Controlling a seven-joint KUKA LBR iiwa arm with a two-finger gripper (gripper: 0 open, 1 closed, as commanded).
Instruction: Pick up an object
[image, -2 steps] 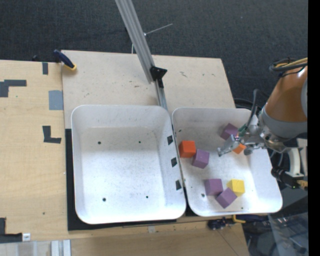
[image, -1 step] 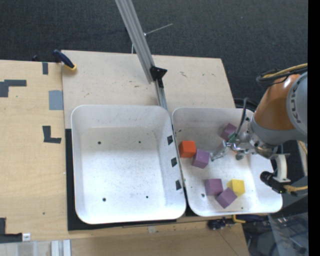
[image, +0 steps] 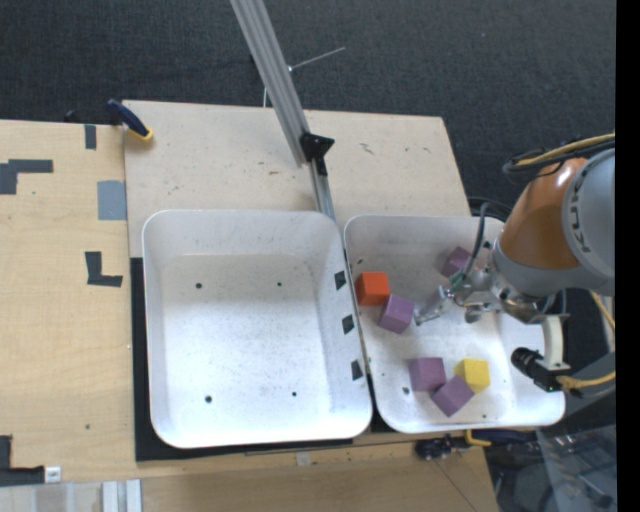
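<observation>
The right bin (image: 400, 232) holds several small blocks. An orange cube (image: 373, 288) lies near its left wall, with a purple cube (image: 396, 313) touching it on the lower right. Another purple block (image: 458, 262) sits partly hidden behind the arm's wrist. Toward the front are two purple blocks (image: 427, 373) (image: 452, 396) and a yellow cube (image: 476, 374). My gripper (image: 440, 303) hangs low over the middle of the right bin, just right of the purple cube beside the orange one. Nothing visibly sits in it.
The left bin (image: 240, 330) stands beside the right one, sharing a raised divider. A slanted metal bar (image: 285, 90) crosses the bench from the top. The arm's orange band (image: 535, 215) and cables crowd the right bin's right side.
</observation>
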